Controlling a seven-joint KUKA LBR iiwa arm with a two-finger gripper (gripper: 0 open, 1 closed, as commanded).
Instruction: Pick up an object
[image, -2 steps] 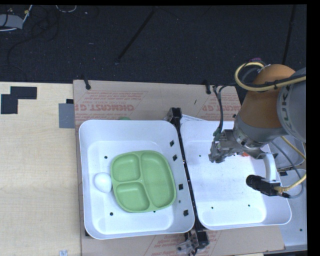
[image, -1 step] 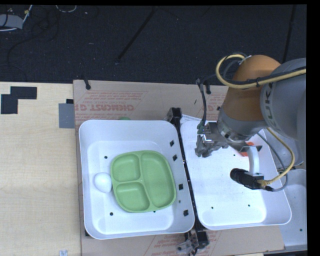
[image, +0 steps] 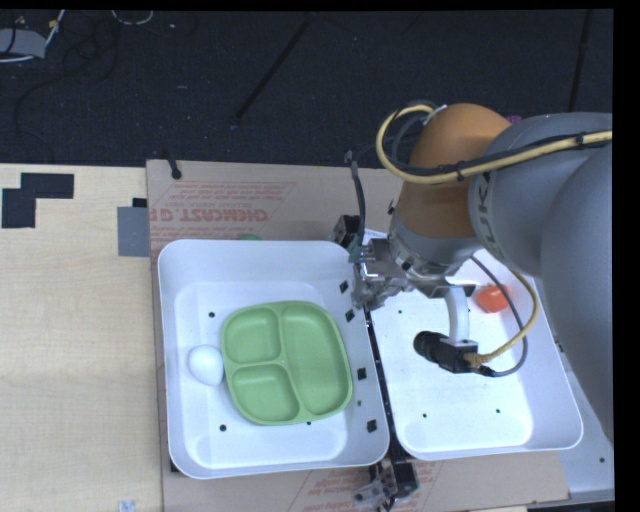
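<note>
A pale wooden bench carries two white bins, the left bin (image: 180, 300) and the right bin (image: 500, 420). The gripper (image: 372, 280) sits low at their shared wall; whether it grips anything cannot be told. To its left lie a green tray (image: 285, 360) and, farther off, a white egg (image: 206, 364), so the pick looks undone.

A green divided plate (image: 286, 362) and a white egg (image: 206, 364) touching its edge lie in the left bin (image: 180, 270); the arm (image: 470, 190) hangs over the right bin (image: 560, 420).
</note>
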